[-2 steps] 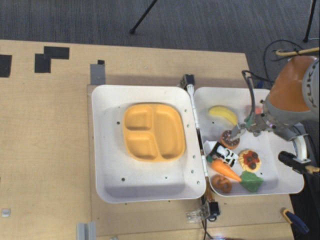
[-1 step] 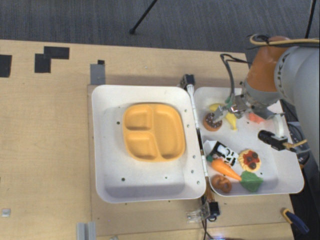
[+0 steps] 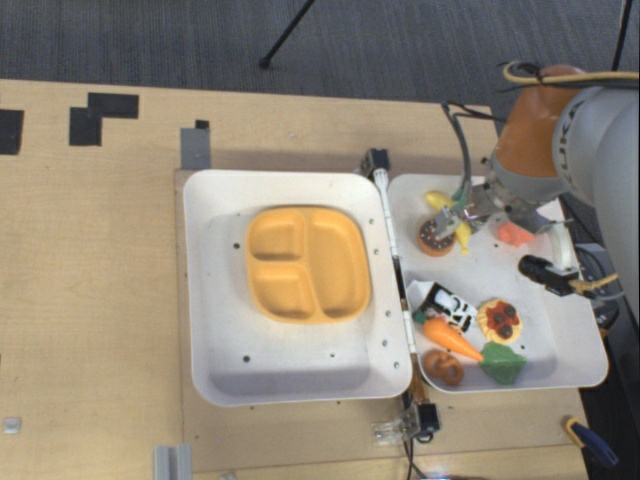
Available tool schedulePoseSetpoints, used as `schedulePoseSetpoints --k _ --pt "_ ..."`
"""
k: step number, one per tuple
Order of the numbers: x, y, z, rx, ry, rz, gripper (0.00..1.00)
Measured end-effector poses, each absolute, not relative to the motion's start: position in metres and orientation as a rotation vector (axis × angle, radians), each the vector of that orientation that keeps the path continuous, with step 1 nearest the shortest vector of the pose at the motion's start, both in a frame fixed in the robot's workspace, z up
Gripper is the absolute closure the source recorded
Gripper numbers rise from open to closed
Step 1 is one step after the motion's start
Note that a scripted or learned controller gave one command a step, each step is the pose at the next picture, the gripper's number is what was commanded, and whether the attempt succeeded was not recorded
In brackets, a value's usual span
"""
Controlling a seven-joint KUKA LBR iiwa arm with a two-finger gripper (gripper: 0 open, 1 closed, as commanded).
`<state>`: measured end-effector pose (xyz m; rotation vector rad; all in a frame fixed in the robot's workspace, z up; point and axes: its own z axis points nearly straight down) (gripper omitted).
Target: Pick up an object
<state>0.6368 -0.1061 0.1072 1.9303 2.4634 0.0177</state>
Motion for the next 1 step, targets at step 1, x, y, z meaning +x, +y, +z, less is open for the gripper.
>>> schedulePoseSetpoints --k 1 --pt "0.6605 -0.0826 0.2228 1.632 2.678 0.004 1.00"
